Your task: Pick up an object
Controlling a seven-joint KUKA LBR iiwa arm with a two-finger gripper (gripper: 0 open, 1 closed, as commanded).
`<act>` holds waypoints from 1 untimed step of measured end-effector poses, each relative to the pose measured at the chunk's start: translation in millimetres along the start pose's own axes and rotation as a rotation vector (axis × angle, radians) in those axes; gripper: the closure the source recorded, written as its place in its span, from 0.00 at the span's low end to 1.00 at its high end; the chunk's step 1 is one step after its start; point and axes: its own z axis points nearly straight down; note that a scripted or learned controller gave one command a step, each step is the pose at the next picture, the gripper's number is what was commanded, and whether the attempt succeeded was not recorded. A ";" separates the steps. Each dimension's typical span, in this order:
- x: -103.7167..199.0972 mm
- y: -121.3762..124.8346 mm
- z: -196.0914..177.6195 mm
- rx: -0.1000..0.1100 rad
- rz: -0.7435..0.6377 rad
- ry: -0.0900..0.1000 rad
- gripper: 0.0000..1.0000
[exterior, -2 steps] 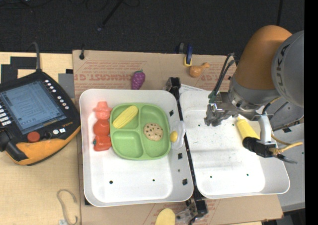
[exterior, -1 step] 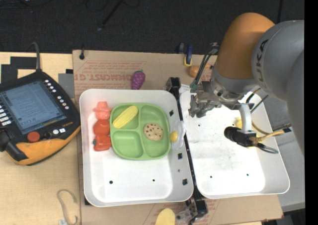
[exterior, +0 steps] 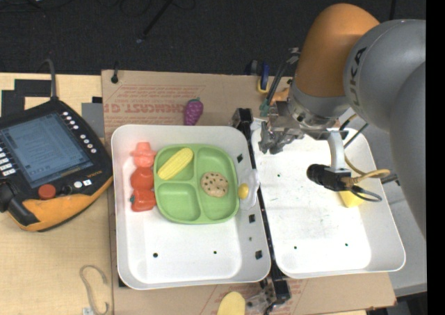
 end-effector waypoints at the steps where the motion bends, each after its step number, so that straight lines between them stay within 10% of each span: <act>1: -5.6 0.9 16.8 0.004 0.001 -0.001 1.00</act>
